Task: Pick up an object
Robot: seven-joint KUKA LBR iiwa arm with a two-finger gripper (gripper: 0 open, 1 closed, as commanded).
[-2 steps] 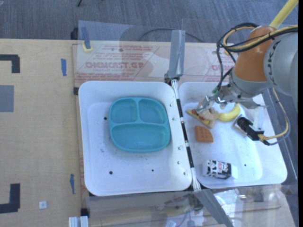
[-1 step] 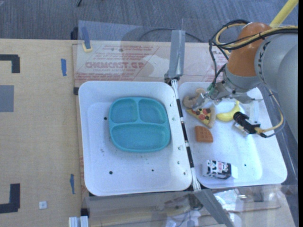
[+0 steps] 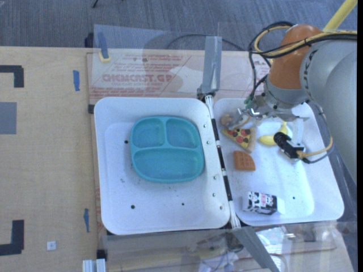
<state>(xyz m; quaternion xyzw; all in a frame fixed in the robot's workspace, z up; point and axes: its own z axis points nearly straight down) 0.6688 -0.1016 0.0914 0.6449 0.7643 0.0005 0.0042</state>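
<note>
In the right bin lie several small objects. A pizza slice toy is at the upper left, and an orange wedge sits just below it. A yellow piece rests near the middle, and a black-and-white carton lies toward the front. My gripper hangs low over the bin's upper left corner, right above the pizza slice and a small brownish item. The wrist hides part of that corner.
The left bin holds a teal divided plate. A raised divider separates the two bins. A black connector on a yellow cable trails across the right bin. The grey arm covers the bin's upper right.
</note>
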